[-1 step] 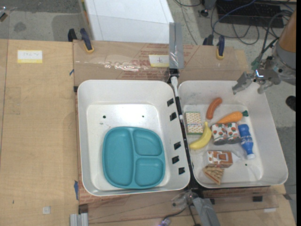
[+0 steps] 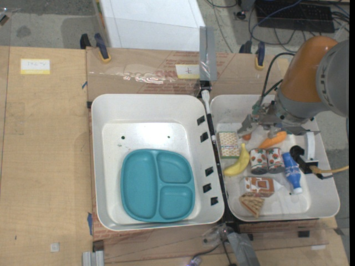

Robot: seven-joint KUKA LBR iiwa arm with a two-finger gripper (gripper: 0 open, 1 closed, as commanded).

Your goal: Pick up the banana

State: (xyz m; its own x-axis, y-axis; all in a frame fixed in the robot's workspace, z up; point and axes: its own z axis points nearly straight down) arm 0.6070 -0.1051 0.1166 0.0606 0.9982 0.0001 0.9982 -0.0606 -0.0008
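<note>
We saw two shallow white bins side by side on the bench. The left bin (image 2: 105, 148) held a teal plate (image 2: 158, 185) with three compartments, lying flat near its front. The right bin (image 2: 327, 204) carried the small items. The grey arm (image 2: 319, 71), with its orange band, reached in from the right over the far part of the right bin. Its gripper (image 2: 256, 122) hung above the bin's upper middle; we could not tell how far it was open, nor whether it had hold of anything.

The banana (image 2: 239, 162) lay in the left part of the right bin, curved, just below a small patterned box (image 2: 228, 144) and just left of two small cans (image 2: 267, 159). An orange carrot (image 2: 273, 139) lay above the cans, near the gripper. A blue bottle (image 2: 291, 172) lay to the right of the cans. Near the front lay a sandwich wedge (image 2: 252, 205), with a printed packet (image 2: 259, 185) just behind it.
</note>
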